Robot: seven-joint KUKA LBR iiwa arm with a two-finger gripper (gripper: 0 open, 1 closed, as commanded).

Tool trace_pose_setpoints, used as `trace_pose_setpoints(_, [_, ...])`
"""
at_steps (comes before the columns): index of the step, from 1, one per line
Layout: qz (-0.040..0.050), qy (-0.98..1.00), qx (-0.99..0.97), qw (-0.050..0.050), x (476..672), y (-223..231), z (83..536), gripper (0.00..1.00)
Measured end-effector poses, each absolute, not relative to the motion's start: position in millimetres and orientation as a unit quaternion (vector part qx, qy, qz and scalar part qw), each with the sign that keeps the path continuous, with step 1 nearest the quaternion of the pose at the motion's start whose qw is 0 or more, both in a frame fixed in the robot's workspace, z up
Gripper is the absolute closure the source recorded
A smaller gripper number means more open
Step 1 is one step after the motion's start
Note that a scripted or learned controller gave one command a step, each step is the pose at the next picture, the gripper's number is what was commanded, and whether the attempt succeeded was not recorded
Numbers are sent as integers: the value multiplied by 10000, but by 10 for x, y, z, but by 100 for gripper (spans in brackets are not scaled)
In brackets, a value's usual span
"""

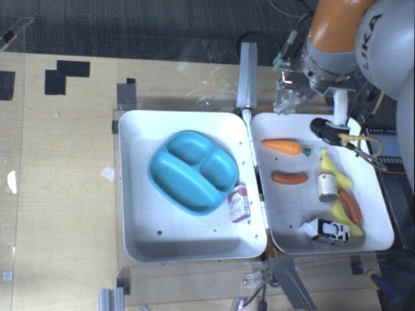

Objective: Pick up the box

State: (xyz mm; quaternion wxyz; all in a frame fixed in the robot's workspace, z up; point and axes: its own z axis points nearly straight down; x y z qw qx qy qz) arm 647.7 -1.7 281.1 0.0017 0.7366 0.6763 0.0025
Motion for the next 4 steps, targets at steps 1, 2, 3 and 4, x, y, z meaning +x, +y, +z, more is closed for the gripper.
trace_pose_setpoints(1, [25,6637,7480,19,6696,115,3126,100])
trace_pose_setpoints(2, [26,6907,7232,19,6045,245,3259,100])
trace_pose_setpoints(3, [23,6729,7398,16,6693,723,3632,100])
trace_pose_setpoints(4, [28,6834,7300,20,6675,875,4081,100])
